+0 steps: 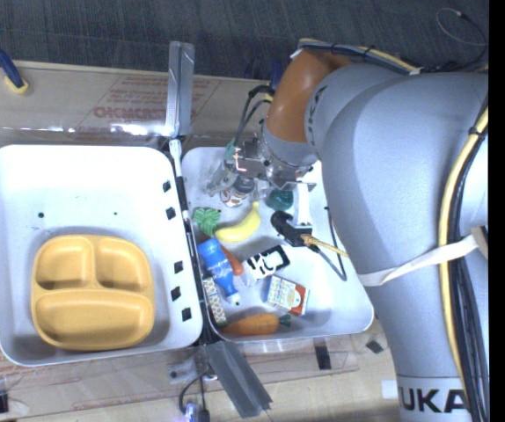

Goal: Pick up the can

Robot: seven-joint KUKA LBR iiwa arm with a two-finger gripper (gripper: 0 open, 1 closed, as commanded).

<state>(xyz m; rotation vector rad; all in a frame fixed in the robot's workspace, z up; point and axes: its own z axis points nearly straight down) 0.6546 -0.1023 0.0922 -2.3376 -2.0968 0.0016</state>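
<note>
Overhead view of the desk (59, 86) with its two white bins. My gripper (240, 172) hangs over the far end of the right bin (351, 310), above a cluster of small items. Its tip is lost among cabling and clutter, so I cannot tell whether it is released or clenched, and nothing can be seen held in it.

The can (215, 265), which I take to be the blue cylinder, lies on its side along the left wall of the right bin. It sits near the middle of that wall, just beside the banana (240, 226) and nearer the camera than my gripper.

Handling, as a judgement: a rigid, smooth, probably light metal body. It is apt to roll or slip if pinched off-centre, and the thin wall would dent under a hard squeeze. The best hold is across its width at mid-length, though the wall crowds one side.

Count:
- two bins
- one can
- one banana
- one carrot (252, 324)
- one small carton (286, 295)
- one yellow tray (92, 288) with three compartments, in the left bin (24, 174)
</note>
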